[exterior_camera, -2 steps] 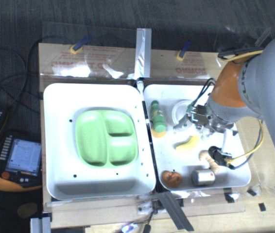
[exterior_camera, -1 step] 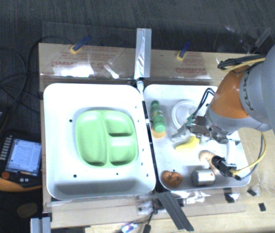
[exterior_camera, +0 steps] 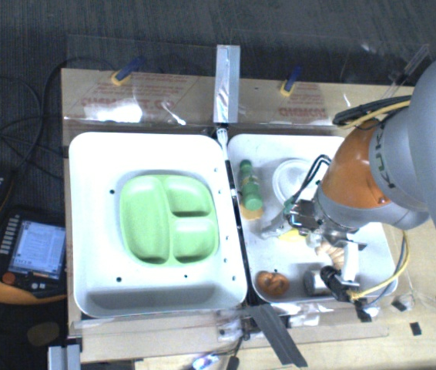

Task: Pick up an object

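Two white bins sit side by side at centre frame. The left bin (exterior_camera: 87, 206) holds a green divided tray (exterior_camera: 170, 216), lying flat and untouched. The right bin (exterior_camera: 295, 143) holds the loose objects: a green bottle-like item (exterior_camera: 248, 185) along its left wall, a white round dish or lid (exterior_camera: 290, 177) near the upper middle, a brown rounded object (exterior_camera: 272, 284) at the lower left corner, and a small yellow piece (exterior_camera: 290, 235) near the middle.

The arm (exterior_camera: 407, 160) reaches in from the right of the frame, its orange band above the right bin. The gripper (exterior_camera: 327, 245) is low in the middle to lower part of that bin, just right of the yellow piece and above-right of the brown object. The wrist and cabling cover it, so whether anything lies between its parts cannot be told.

Assessment: the approach into the bin appears made. No object is seen raised clear of the bin floor, so the pick is judged not yet confirmed; grasp and lift remain.
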Motion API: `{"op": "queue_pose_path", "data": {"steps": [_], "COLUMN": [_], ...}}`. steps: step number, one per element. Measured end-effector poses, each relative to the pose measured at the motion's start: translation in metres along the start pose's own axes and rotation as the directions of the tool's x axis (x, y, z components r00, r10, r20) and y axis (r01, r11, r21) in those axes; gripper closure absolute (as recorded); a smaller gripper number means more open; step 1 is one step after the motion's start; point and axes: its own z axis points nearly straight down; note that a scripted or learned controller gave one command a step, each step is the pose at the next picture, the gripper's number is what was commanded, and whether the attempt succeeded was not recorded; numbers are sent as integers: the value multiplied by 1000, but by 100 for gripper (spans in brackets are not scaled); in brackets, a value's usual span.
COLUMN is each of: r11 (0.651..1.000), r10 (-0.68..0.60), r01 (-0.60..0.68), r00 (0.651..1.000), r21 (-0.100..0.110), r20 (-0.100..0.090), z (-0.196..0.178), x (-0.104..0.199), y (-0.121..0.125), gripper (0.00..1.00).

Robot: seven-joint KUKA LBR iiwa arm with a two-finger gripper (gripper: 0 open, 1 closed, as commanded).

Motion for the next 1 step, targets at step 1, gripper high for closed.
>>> {"op": "queue_pose_path", "data": {"steps": [1], "r11": [1000], "r10": [0], "r01": [0], "r00": [1000], "r21": [2], "r20": [-3], "z": [-9], "x": [1], "y": [0], "gripper": [100]}}
